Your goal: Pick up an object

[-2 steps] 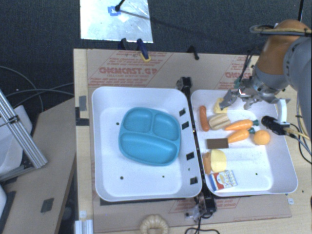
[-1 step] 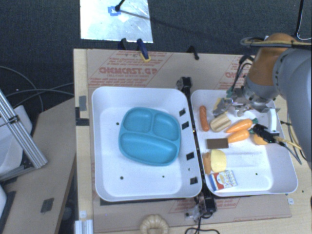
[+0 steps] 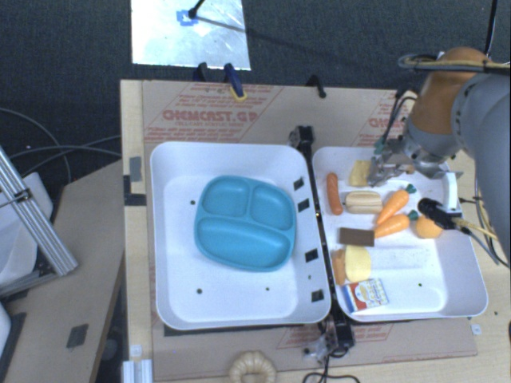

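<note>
The tabletop (image 3: 200,110) carries two shallow white bins. The left bin (image 3: 172,174) holds a blue divided plate (image 3: 243,222) in its middle. The right bin (image 3: 463,286) holds the small toy food.

The grey arm (image 3: 479,118) enters from 3 o'clock, and its gripper (image 3: 387,166) hangs over the 11 o'clock corner of the right bin, just beside a pale yellow piece (image 3: 361,171). How far the gripper is open I cannot tell, and nothing is visible in its hold.

The nearest candidates lie just at 6 o'clock from the gripper: a bun-shaped piece (image 3: 363,202), two carrots (image 3: 391,214) and a sausage (image 3: 334,193). I judge them to be light, stiff plastic, smooth and a little slippery. The round ones may roll away, so it is best to grasp across the narrow middle.

Smaller things lie toward 7 o'clock in the bin: a brown slab (image 3: 356,236), a yellow block (image 3: 358,262) and a printed packet (image 3: 367,294). The orange piece (image 3: 429,227) at 3 o'clock is partly covered by a black part, and the gripper tips are too blurred to read.
</note>
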`<control>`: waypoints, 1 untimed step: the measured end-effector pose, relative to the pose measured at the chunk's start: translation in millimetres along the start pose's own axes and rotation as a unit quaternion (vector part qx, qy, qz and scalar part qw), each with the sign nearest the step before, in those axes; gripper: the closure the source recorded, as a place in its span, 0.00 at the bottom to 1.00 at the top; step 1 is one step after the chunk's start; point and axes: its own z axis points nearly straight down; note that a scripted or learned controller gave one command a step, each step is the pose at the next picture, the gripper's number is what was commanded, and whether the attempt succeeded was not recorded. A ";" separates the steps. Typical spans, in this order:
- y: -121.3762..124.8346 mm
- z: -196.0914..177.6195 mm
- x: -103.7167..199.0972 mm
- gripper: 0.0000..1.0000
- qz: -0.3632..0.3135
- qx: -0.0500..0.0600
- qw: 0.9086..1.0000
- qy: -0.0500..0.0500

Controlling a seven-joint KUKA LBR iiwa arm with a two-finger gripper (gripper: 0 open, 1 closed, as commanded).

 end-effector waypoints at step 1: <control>-5.9 -56.1 6.6 1.00 0.000 -0.001 1.000 0.000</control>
